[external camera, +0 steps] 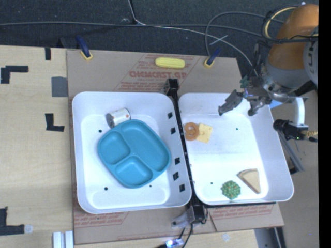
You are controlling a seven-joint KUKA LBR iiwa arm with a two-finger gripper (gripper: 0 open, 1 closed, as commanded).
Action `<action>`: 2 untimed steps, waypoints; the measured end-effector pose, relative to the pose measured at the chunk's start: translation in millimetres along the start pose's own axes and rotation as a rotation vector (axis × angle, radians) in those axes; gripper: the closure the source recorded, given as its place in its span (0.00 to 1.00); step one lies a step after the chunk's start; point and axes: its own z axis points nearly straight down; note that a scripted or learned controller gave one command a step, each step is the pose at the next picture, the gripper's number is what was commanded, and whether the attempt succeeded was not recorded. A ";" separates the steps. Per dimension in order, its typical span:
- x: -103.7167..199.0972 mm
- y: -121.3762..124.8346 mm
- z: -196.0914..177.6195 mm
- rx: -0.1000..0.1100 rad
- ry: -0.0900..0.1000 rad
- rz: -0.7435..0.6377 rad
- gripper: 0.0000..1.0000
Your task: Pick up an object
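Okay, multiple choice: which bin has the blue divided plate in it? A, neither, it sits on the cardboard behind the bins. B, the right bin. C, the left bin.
C: the blue plate lies in the left bin beside a small can, while the right bin holds the food pieces.

Both white bins, the left bin [83, 138] and the right bin [269, 154], look like smooth moulded plastic with a soft sheen. The blue divided plate [133, 153] at centre left is smooth plastic, faintly glossy. Beneath them lies a sheet of matt brown cardboard [150, 74] printed in red, on a pale wood-grain surface [31, 154]. At the top of the frame, a dark backdrop [62, 9] appears rough and carpet-like. The broccoli piece [230, 189] at lower right looks bumpy and matt. The arm's orange band [300, 22] at upper right is glossy.
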 end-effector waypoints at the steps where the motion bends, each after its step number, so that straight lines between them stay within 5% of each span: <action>1: 0.5 2.2 -8.4 -0.013 -0.002 -0.003 0.00; 2: -4.4 -6.9 45.6 -0.009 -0.003 -0.002 0.00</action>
